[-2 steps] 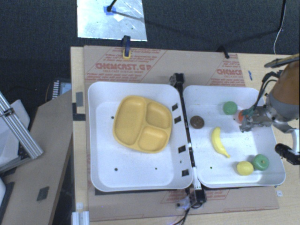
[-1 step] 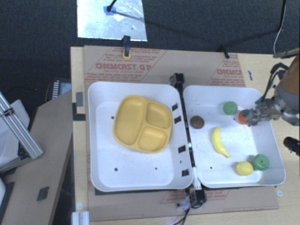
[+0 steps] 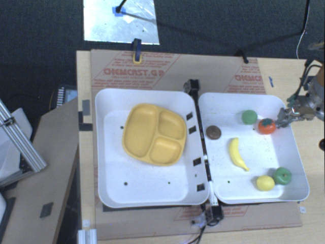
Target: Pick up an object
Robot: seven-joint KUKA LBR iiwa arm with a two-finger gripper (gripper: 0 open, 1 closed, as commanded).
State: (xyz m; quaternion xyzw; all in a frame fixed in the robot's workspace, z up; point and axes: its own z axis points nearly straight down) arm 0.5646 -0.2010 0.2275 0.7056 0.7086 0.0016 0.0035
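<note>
The right bin (image 3: 289, 151) holds several toy foods. A green round fruit (image 3: 249, 117) and a red-orange tomato (image 3: 266, 126) lie near its far right corner. A brown disc (image 3: 214, 132) rests by the left wall and a yellow banana (image 3: 237, 154) in the middle. A lemon (image 3: 265, 183) and a green apple (image 3: 283, 176) sit side by side at the near right. My gripper (image 3: 282, 118) hangs low over the bin's right rim, just right of the tomato and close to touching it. Nothing is seen held in it.
The left bin (image 3: 109, 182) carries a yellow divided plate (image 3: 154, 134). A black divider with clips (image 3: 199, 141) runs between the two bins. The arm (image 3: 311, 103) comes in over the bench's right edge. A silver sheet (image 3: 121, 14) lies on the floor behind the bench.
</note>
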